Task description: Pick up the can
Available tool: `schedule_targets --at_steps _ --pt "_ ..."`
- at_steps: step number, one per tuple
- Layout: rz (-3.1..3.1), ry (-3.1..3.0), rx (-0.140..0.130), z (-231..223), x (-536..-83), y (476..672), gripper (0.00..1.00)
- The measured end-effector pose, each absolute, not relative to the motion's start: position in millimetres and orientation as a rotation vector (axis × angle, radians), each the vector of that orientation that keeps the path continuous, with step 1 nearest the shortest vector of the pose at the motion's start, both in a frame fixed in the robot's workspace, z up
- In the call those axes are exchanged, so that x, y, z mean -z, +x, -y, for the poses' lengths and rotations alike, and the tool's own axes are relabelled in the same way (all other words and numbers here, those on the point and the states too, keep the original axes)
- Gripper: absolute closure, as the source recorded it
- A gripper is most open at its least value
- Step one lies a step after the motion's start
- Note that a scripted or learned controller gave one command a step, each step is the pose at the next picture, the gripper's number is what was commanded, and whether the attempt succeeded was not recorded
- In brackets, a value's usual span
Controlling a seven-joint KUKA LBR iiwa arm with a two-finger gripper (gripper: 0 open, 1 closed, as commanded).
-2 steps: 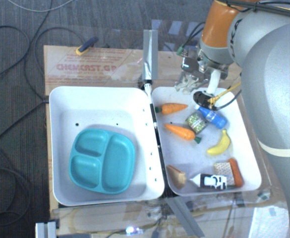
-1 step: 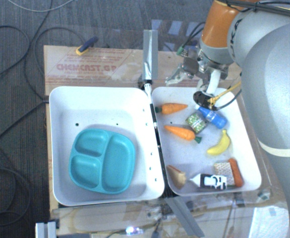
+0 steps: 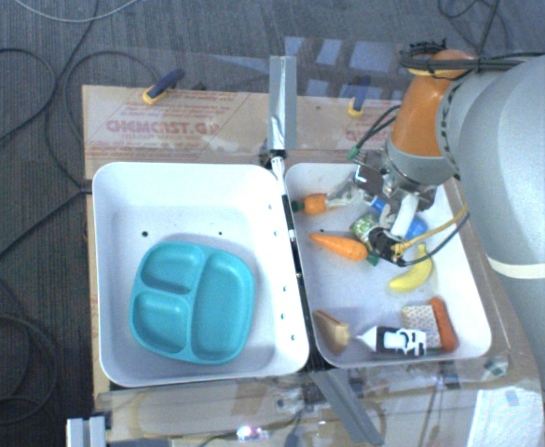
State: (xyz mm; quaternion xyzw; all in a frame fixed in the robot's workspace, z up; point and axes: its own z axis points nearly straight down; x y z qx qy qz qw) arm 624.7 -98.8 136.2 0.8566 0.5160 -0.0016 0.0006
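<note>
Camera view: the tool [image 3: 385, 220] was low in the right bin [image 3: 483, 335], and the pick was judged to be at the approach or closing stage.

The green-labelled can [image 3: 362, 224] lay near the middle of the bin's back half, just beside or partly under the tool. Whether the two touched could not be told, nor could the tool's opening, so no hold was confirmed. A long carrot [image 3: 339, 246] lay just in front of the can, a short carrot [image 3: 314, 203] lay toward the divider edge, and a banana [image 3: 412, 278] lay nearby on the arm's side. The next move was judged to need a firm closure on the can alone, then a straight lift clear of the carrots. Open room was tight around the can and freer directly above it. The left bin [image 3: 114, 250] held a blue tray [image 3: 193, 302], well apart.
</note>
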Motion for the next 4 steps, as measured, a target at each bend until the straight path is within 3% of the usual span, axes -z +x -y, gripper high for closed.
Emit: schedule_targets --at_steps 1,2,3,4 --pt "-1.715 2.627 -0.01 153.4 -88.4 619.5 0.0" --pt "-1.869 2.525 0.007 128.1 -94.3 635.3 0.0" --pt "-1.717 2.621 -0.008 149.5 -89.1 594.5 0.0" --pt "-1.833 2.543 -0.01 164.4 -89.2 585.6 0.0"
